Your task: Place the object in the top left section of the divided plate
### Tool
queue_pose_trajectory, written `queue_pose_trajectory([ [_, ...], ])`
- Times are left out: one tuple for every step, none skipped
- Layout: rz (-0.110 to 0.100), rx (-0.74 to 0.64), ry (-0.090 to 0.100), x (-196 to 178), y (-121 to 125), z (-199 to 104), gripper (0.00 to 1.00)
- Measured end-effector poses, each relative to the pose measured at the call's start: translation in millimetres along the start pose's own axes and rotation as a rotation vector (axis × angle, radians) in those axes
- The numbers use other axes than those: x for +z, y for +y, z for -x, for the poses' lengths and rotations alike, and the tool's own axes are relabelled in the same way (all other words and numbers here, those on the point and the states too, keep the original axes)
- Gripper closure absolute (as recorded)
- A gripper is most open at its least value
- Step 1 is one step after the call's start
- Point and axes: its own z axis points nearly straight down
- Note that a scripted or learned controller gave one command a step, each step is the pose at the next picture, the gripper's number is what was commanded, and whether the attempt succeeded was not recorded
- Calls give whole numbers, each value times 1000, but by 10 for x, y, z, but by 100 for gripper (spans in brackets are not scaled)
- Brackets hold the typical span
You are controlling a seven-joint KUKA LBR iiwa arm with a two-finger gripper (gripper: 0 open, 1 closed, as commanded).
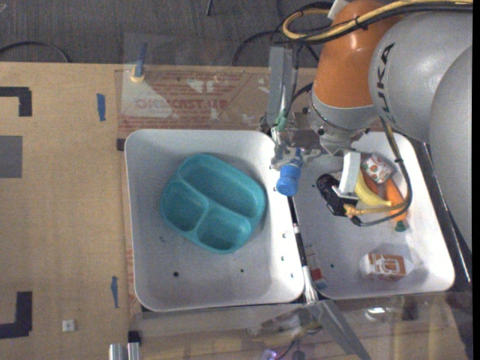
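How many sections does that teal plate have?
3. The teal plate in the left bin has one long section along its upper side, plus two smaller sections side by side along its lower edge.

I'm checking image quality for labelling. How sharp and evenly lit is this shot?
Camera view: soft and grainy overall; even overhead light; the teal divided plate casts only a faint shadow in the left bin; the arm looms large and slightly blurred at right.
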Motion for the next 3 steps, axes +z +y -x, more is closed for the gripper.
queue_pose_trajectory([
  [-4, 25, 1, 499, 76, -559, 100],
  [1, -15, 1, 332, 236, -752, 100],
  [1, 59, 0, 166, 395, -833, 100],
])
